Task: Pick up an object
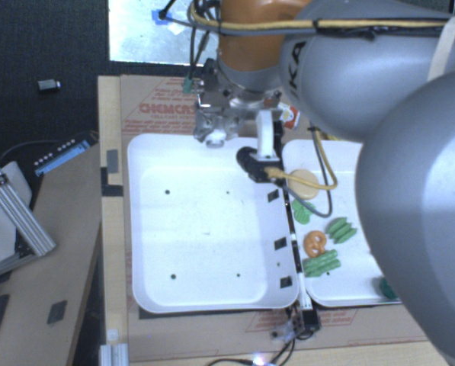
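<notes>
Camera view from above: two white bins sit side by side on a counter (110,227). The hand (212,132) hangs over the far rim of the left bin (204,235); whether it is spread or pressed together cannot be told. The right bin (349,284) holds small toy foods: a pretzel (315,242), green pods (321,264) and a pale disc (303,181). They look light, stiff and smooth, probably slippery. A pod's narrow middle seems the surest place to pinch.
</notes>
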Robot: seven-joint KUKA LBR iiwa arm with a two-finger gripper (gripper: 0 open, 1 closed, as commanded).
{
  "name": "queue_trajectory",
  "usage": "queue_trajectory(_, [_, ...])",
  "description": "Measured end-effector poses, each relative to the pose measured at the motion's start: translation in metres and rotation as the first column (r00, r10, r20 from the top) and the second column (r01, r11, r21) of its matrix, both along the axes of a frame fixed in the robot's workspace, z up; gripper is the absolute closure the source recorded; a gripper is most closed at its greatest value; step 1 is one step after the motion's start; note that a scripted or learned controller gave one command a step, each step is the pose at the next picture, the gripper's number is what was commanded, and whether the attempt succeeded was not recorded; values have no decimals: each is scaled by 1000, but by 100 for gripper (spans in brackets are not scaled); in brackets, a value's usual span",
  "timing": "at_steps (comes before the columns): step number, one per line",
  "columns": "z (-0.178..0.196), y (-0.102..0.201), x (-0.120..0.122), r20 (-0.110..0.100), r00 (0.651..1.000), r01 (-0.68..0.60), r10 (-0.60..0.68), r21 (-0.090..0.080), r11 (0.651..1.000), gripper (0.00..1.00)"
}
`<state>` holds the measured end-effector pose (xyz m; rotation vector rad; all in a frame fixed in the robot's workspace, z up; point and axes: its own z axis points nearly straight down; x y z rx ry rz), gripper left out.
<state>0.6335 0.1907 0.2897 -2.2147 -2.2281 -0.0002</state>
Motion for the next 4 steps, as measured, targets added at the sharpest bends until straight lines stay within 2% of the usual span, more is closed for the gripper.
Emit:
queue_trajectory(1, [-56,46,-3,-2,1000,-2,2,0,1000,100])
queue_trajectory(2, [37,44,37,11,1000,-1,1,3,1000,100])
queue_trajectory(4, [53,44,36,6,1000,-9,9,1,1000,100])
